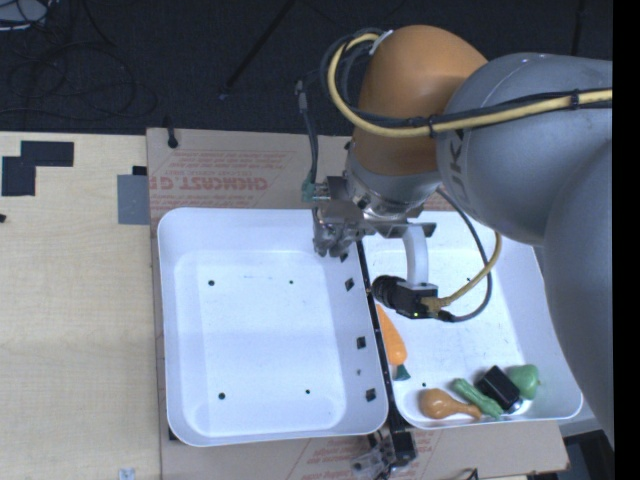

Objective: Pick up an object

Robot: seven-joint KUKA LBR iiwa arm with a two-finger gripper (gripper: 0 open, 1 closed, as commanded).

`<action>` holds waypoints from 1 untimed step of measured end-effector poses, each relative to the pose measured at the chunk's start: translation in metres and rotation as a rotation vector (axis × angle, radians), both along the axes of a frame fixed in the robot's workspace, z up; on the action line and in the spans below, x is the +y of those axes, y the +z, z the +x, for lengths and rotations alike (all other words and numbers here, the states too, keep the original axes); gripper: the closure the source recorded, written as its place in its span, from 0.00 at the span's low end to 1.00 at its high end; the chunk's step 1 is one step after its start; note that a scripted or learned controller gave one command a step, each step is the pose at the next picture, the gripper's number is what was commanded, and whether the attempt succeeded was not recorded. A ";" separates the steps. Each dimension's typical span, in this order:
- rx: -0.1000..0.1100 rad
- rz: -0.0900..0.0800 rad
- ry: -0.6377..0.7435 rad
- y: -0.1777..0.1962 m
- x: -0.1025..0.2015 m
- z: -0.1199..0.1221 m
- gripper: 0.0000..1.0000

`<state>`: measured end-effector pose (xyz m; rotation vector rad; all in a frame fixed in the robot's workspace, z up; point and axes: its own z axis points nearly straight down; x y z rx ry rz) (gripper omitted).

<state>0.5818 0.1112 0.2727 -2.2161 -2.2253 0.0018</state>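
Orange object (395, 341), its far end hidden, lies against the right bin's (525, 303) left wall, nearer than my gripper (331, 234), which hangs over that wall's far end, too cluttered to tell open from closed.

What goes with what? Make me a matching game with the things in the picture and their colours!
Things:
1. carrot-shaped toy
2. block
3. right bin
4. toy beside the block

Colours:
A. black
B. green
C. orange
D. white

Pairs: 1-C, 2-A, 3-D, 4-B.
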 end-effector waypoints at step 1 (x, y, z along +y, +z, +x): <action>0.002 -0.001 -0.002 -0.001 -0.002 0.000 0.00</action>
